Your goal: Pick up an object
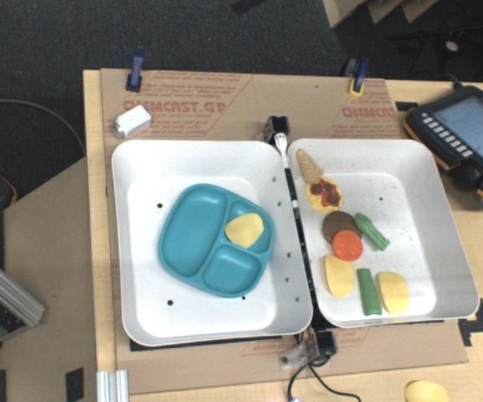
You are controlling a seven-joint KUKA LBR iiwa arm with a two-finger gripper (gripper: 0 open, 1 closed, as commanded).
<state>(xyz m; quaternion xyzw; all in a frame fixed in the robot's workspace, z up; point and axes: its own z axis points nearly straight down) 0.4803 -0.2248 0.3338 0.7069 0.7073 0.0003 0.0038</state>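
Note:
The right bin (417, 174) holds several toy foods: a cone-shaped piece (310, 166), a pizza slice with red dots (324, 194), a brown disc (338, 224), a red tomato slice (346, 245), a green pickle (372, 231), a yellow piece (338, 275), a green stick (367, 291) and a yellow lemon-like piece (393, 292). In the left bin (141, 182) lies a teal divided plate (212, 239) with a yellow piece (244, 229) in its right compartment.
A tablet-like pendant (461, 132) sits at the bench's right edge. A small white block (132, 122) lies on the cardboard behind the left bin. Blue clamps (135, 69) (357, 76) hold the cardboard's back edge. A yellow object (426, 391) lies at the bottom right.

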